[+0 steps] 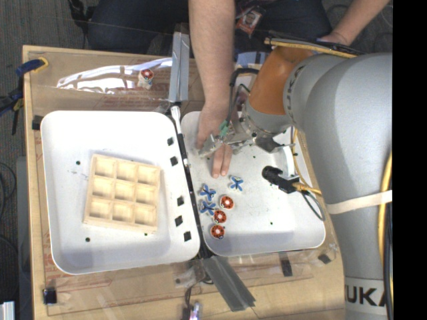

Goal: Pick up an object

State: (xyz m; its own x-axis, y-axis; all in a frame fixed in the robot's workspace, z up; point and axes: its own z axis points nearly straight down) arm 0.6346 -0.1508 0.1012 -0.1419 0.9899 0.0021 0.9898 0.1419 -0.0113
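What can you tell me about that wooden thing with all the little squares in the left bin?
The wooden tray looks like pale, unpainted wood. It is a flat square block divided into nine small square pockets, three rows of three, and no pocket has anything in it. It lies flat on the floor of the left bin, turned slightly askew to the bin's edges. Only the bin's floor touches it; the person's hand is over in the right bin.

a wooden grid tray (123,193) with nine square cells lies in the left bin (60,132). a crumpled clear plastic sheet (110,79) and a small red-and-white item (145,78) sit near the desk's (33,62) far edge.
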